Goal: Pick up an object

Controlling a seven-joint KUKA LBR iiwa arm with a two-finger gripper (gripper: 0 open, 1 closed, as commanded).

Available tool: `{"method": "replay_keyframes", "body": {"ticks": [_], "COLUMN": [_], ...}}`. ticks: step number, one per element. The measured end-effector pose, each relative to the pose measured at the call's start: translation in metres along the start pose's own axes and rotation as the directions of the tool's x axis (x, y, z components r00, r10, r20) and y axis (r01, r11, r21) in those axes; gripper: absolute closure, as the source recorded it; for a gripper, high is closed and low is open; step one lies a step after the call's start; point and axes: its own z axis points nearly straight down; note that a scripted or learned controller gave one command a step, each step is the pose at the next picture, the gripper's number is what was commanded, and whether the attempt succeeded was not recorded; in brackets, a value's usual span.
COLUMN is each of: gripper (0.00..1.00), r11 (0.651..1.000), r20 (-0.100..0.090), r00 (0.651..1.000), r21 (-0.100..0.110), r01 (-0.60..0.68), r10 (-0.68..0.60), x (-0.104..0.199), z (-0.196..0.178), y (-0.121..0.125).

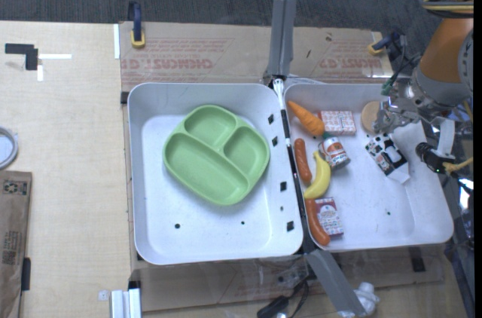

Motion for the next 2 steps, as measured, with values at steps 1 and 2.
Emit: {"method": "replay_keyframes", "body": {"ticks": [1, 2], "gripper": [0.0, 0.0], "r11": [0.991, 0.925], "r20": [0.0, -0.004], "r00": [0.992, 0.925], "r21": [0.011, 0.011], "r01": [0.13, 0.379], "r10": [-0.13, -0.379], "x": [-0.019, -0.035], "z": [0.014, 0.014], "y": [-0.082, -0.148]}}
